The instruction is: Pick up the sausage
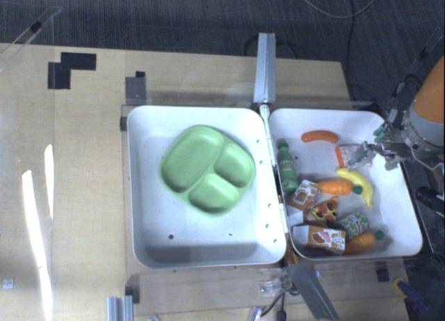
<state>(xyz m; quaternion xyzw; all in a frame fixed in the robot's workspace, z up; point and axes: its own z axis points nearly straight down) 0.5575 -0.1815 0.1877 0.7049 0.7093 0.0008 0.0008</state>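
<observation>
Lying left of the pincer (372,151), apart, the sausage (320,136); pincer's state unclear

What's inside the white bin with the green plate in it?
The left white bin holds just the green three-part plastic plate, lying flat with nothing on it. Whatever bin floor lies beneath the plate is covered and cannot be seen.

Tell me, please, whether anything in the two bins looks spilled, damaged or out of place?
Nothing stands out. The green divided plate sits flat in the left bin; the sausage lies apart at the back of the right bin, and the other toy foods are jumbled but contained.
</observation>
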